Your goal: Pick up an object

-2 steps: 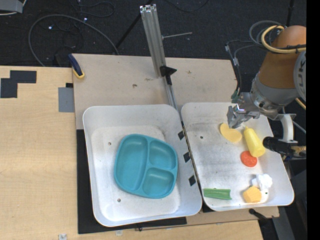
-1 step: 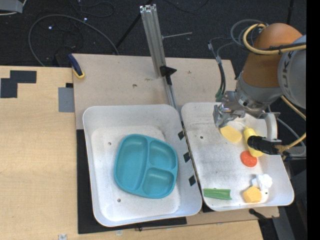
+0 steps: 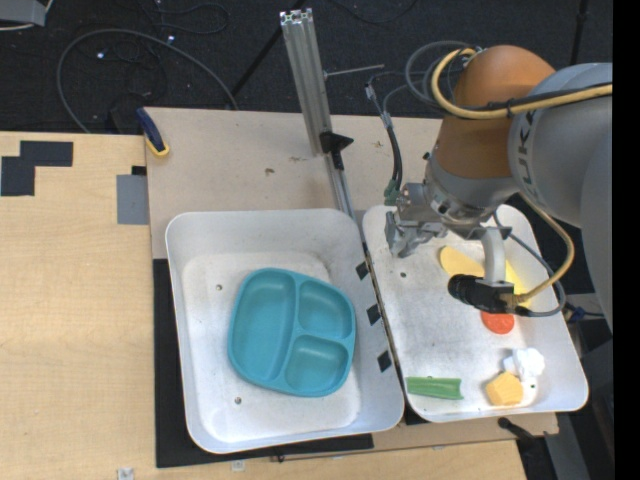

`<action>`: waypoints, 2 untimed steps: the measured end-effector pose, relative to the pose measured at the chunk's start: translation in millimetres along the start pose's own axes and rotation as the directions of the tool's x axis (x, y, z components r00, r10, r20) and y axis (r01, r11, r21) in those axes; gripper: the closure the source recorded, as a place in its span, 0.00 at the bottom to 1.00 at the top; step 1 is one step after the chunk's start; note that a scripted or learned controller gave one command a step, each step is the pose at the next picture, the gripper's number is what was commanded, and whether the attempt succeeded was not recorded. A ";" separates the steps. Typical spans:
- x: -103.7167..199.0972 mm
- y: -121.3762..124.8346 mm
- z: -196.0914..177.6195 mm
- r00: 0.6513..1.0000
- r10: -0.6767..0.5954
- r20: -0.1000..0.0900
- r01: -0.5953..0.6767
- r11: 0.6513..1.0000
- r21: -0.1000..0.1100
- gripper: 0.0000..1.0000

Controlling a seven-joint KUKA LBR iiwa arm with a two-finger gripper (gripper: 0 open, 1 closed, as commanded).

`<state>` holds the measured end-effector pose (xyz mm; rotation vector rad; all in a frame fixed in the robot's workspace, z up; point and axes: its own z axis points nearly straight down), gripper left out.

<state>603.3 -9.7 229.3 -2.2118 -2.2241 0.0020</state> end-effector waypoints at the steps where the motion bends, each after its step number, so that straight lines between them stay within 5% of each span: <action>1: 59.1 2.7 8.6 1.000 0.000 0.001 0.000 1.000 0.000 1.00; 2: 115.4 3.0 17.3 1.000 0.000 0.001 0.000 1.000 0.000 1.00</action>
